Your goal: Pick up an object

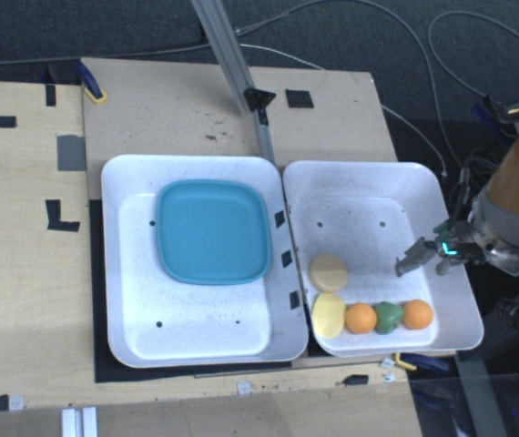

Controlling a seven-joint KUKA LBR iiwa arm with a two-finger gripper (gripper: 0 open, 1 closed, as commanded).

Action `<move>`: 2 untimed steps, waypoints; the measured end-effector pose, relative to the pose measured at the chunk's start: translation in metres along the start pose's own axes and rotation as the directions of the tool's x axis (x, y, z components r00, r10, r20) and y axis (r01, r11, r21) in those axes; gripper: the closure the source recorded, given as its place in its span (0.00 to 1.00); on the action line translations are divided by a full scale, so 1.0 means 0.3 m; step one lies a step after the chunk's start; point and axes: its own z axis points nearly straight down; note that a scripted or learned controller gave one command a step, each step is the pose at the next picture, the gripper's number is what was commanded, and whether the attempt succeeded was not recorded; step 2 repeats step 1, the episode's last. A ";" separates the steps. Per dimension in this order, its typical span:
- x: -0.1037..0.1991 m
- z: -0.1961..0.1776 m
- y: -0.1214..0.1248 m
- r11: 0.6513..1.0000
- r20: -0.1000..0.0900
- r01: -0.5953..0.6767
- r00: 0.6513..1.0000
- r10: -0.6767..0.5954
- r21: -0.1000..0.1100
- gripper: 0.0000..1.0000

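Camera view places my gripper (416, 255) at the right bin's (360, 182) right side; whether it is parted, I cannot tell. Nearest target: orange ball (417, 314), just below, front wall.

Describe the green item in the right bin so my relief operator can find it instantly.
Start at the right bin and look along its near edge, where a row of small items lies. The green object sits between two orange balls, and is the row's sole dark green piece.
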 end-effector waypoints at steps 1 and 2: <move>0.000 0.000 0.000 1.000 0.000 0.000 1.000 0.000 0.000 0.00; 0.000 0.000 0.000 1.000 0.000 0.000 1.000 0.000 0.000 0.00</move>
